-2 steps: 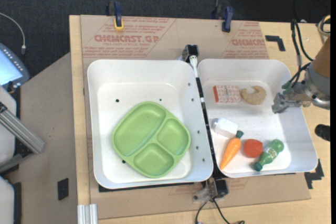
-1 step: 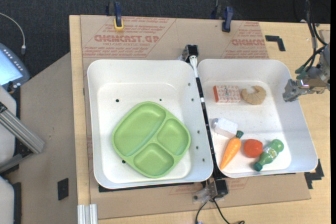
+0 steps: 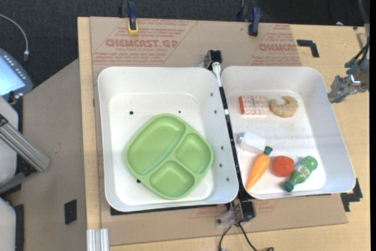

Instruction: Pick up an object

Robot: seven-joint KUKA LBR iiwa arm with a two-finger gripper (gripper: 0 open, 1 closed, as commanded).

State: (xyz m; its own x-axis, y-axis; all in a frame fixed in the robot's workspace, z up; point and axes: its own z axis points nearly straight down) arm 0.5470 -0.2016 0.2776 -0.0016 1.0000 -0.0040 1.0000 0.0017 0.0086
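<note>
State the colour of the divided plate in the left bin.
Light green, seen in the camera view: the divided plate.

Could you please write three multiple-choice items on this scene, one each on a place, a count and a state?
1. Where is the green plate?
A. In the left bin
B. In the right bin
C. On the cardboard outside the bins

2. How many compartments does the plate have?
A. Two
B. Three
C. Five

3. How does the carrot lie?
A. Alone at the bin's far edge
B. On top of the plate
C. Flat, next to the tomato

Answers: 1 A, the plate rests on the floor of the left bin. 2 B, raised ridges split it into three sections. 3 C, the carrot lies flat at the near side of the right bin, the tomato beside it.
</note>
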